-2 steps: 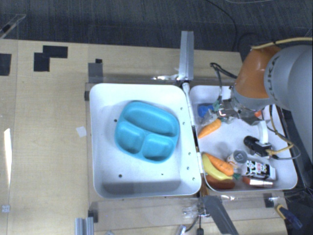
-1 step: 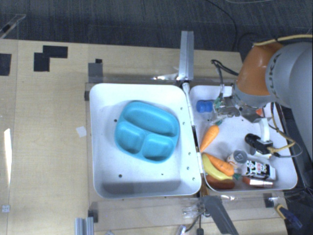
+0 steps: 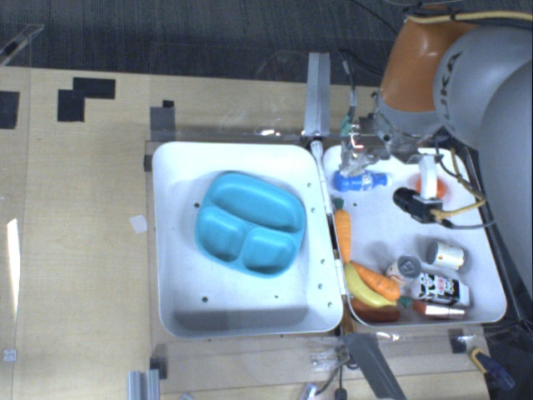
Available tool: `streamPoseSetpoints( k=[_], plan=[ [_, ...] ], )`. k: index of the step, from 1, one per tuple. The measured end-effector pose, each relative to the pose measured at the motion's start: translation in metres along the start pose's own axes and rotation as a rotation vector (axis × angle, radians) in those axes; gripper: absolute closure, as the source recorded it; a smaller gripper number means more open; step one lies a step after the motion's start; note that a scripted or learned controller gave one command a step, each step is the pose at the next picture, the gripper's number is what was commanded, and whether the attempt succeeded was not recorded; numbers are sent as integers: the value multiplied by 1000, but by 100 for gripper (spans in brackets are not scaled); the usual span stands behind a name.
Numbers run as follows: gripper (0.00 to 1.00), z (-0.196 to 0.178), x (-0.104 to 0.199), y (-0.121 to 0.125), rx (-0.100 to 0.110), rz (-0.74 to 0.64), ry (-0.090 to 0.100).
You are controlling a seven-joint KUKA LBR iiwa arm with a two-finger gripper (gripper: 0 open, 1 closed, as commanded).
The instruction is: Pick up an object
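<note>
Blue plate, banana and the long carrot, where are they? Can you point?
Blue plate (image 3: 248,223): camera view, on its middle ridge, left bin.
Banana (image 3: 360,283): camera view, on its yellow curve, right bin.
Long carrot (image 3: 342,233): camera view, on its orange middle.

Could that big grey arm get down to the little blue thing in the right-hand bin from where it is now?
Probably yes. The gripper hangs just above the blue object at the far left corner of the right bin, and nothing lies on top of it. The bin wall close beside it could crowd the approach.
</note>
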State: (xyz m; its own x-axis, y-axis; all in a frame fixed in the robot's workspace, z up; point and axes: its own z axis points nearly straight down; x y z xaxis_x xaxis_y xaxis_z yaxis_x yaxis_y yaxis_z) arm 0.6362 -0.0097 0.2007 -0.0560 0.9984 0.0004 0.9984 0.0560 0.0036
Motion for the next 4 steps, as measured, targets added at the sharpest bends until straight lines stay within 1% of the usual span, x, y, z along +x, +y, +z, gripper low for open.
streamPoseSetpoints(
  k=[1, 2, 3, 4],
  plan=[
    [100, -46, 101, -9, 2, 284, 0],
    [100, -130, 123, -66, 1, 223, 0],
    [100, -92, 152, -107, 4, 165, -1],
    [100, -143, 191, -88, 3, 203, -1]
  ],
)
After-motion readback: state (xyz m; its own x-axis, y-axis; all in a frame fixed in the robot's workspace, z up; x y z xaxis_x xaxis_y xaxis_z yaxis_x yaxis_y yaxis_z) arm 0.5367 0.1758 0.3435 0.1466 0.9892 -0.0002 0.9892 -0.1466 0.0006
